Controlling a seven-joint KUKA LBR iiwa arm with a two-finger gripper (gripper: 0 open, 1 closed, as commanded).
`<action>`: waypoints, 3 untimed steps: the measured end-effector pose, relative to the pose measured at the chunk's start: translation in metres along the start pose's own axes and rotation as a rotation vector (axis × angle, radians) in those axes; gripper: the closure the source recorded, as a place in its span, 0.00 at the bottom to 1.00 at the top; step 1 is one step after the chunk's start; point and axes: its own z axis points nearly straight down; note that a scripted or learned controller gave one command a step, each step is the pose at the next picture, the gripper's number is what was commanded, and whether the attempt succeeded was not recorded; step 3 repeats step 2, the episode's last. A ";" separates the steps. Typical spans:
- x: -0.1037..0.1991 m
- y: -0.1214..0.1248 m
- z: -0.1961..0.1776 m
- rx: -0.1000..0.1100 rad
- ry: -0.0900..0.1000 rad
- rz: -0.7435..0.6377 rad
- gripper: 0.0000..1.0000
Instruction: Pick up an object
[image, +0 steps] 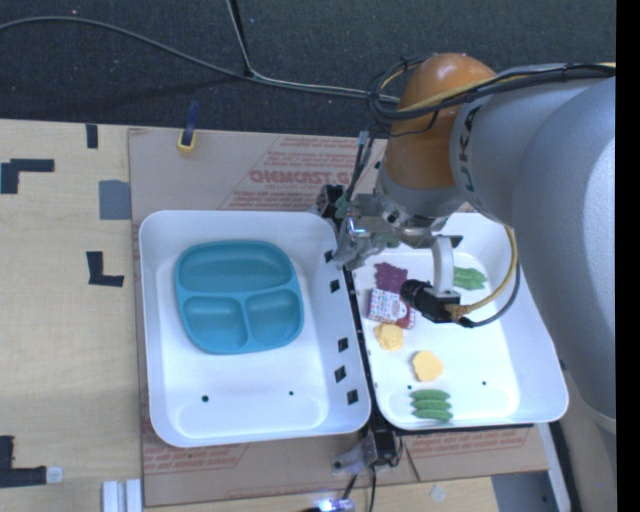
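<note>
While gripper hovers above maroon piece and patterned packet in right bin, pincer state cannot be told; crowding risks missed grasp.

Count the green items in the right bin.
2. One green piece lies near the right bin's front edge; another sits farther back beside the arm's wrist. More may be hidden under the arm.
</note>
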 end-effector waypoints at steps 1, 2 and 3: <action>0.049 0.019 -0.012 -0.002 0.000 0.000 1.00; 0.046 0.018 -0.011 0.000 -0.002 0.004 0.00; 0.046 0.018 -0.011 0.000 -0.002 0.004 0.00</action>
